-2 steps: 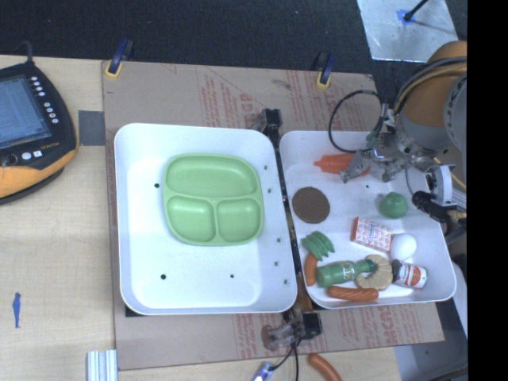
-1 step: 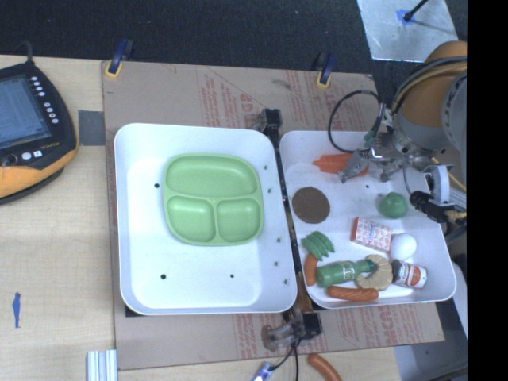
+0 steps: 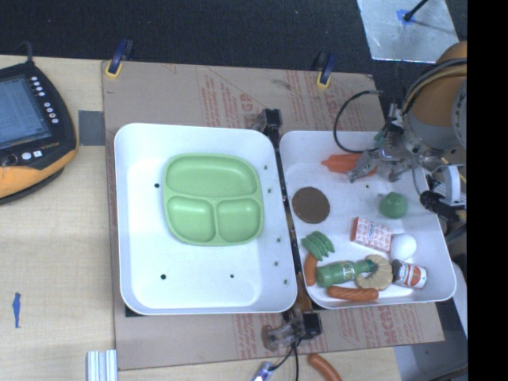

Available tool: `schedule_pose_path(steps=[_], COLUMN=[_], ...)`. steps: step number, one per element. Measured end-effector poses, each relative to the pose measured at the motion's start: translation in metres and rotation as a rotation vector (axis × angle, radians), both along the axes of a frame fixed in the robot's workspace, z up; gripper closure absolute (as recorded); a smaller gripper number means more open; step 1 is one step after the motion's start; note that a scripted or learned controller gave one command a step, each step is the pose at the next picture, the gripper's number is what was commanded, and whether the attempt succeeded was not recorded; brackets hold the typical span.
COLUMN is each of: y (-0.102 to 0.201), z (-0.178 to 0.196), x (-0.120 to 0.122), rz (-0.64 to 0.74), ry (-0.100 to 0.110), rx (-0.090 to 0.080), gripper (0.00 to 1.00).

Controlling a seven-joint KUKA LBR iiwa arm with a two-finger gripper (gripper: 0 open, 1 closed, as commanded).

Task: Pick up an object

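Note:
My gripper (image 3: 375, 173) hangs low over the back of the right bin (image 3: 444, 248), its two fingers spread open with nothing between them. An orange carrot (image 3: 341, 163) lies just left of it, close to the left finger. A green ball (image 3: 392, 205) sits just in front of it on the right. Further forward lie a brown disc (image 3: 310, 204), a red-and-white box (image 3: 371, 233), a white egg (image 3: 403, 246), a green bottle (image 3: 345, 272), a green pod bunch (image 3: 318, 244), a sausage (image 3: 353, 294) and a small red-and-white bottle (image 3: 409, 276).
The left bin (image 3: 139, 284) holds a green divided plate (image 3: 213, 198). A teach pendant (image 3: 24, 133) lies at the far left of the bench. A black cable (image 3: 349, 117) loops behind the right bin. An orange item (image 3: 325, 366) lies outside the bins at the front.

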State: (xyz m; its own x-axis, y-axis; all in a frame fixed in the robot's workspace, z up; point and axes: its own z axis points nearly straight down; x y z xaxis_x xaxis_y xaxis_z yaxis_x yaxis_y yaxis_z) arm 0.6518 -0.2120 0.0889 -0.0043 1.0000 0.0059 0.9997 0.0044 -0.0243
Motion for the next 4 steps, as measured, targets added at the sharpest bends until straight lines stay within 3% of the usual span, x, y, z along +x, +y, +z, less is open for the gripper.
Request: schedule_pose_path(steps=[1, 2, 4], y=[0.0, 0.014, 0.026], z=[0.003, 0.001, 0.0], x=[-0.07, -0.002, 0.0], rz=[0.001, 0.002, 0.0], ry=[-0.02, -0.008, -0.002], rx=[-0.007, -0.004, -0.005], gripper=[0.0, 0.0, 0.0])
